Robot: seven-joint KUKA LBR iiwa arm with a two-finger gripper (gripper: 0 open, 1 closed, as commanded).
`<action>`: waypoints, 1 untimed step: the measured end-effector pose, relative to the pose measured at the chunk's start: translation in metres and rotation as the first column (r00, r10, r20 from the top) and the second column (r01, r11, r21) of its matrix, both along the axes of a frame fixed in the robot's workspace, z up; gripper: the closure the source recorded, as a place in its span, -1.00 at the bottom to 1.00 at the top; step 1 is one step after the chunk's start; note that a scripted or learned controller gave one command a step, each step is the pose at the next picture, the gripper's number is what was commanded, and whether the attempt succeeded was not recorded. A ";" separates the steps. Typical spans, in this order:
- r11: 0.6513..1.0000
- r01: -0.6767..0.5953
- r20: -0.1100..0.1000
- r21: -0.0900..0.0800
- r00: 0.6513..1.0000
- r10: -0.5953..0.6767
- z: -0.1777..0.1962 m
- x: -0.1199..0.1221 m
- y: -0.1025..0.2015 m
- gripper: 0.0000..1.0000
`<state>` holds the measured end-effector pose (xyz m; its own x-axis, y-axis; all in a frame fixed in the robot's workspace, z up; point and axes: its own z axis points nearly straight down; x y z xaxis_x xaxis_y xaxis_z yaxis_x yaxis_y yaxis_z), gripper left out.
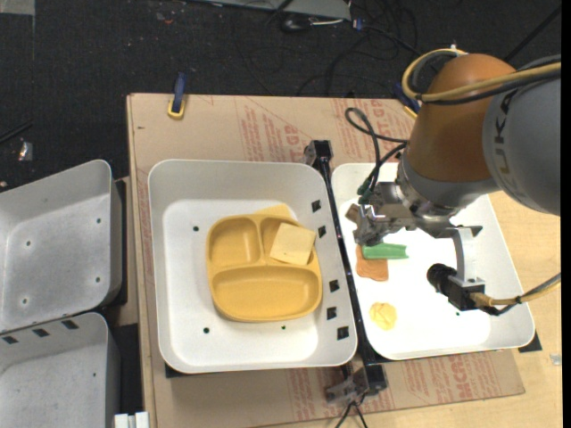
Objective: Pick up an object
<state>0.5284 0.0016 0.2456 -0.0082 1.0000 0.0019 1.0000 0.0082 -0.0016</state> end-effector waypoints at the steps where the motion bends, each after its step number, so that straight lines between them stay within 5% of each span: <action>1: 1.000 0.000 0.001 0.000 1.000 0.000 0.003 -0.004 0.050 1.00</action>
